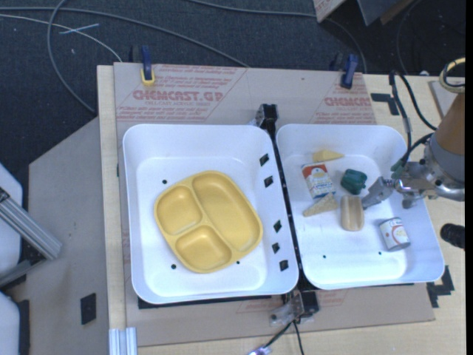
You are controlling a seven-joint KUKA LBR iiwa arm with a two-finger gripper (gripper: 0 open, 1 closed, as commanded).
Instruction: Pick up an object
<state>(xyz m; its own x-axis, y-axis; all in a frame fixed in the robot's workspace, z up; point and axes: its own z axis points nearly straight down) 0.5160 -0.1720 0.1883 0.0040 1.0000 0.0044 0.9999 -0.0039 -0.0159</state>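
The right bin [355,271] holds several small things: a red and white carton [316,180], a green block [354,180], a tan roll [351,213], two yellow wedges [327,155] [319,208] and a small labelled can [395,233]. My gripper [392,197] hangs over the right part of this bin, just right of the green block and the roll and above the can. Its fingers [376,191] stand open with nothing between them. The arm enters from the right edge.
A yellow divided plate [208,220] lies in the left bin [140,168]. A black strip with clips [275,191] separates the two bins. Cables run along the bench at the right, near the arm.
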